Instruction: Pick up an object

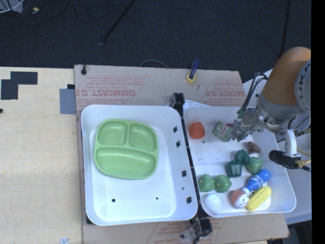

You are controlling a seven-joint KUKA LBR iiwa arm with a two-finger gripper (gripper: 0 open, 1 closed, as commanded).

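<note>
The right bin (pixel 284 207) holds several small objects. An orange-red piece (pixel 197 130) lies near its left wall, and a small green and red packet (pixel 221 130) sits just right of it. My gripper (pixel 241 130) hangs low over the bin's upper right part, right beside the packet and apparently touching its right edge. Just below the gripper lies a small brown object (pixel 252 147). Below that are dark teal pieces (pixel 237 162) and a green piece (pixel 254 164). The arm's orange band (pixel 288 75) rises at the right.
The left bin (pixel 101 207) bears a light green divided plate (pixel 126 149). Near the right bin's front lie two green fruits (pixel 214 183), a white egg (pixel 212 203), a blue bottle figure (pixel 258 179), a yellow corn (pixel 259 199) and an orange-white piece (pixel 236 197).
</note>
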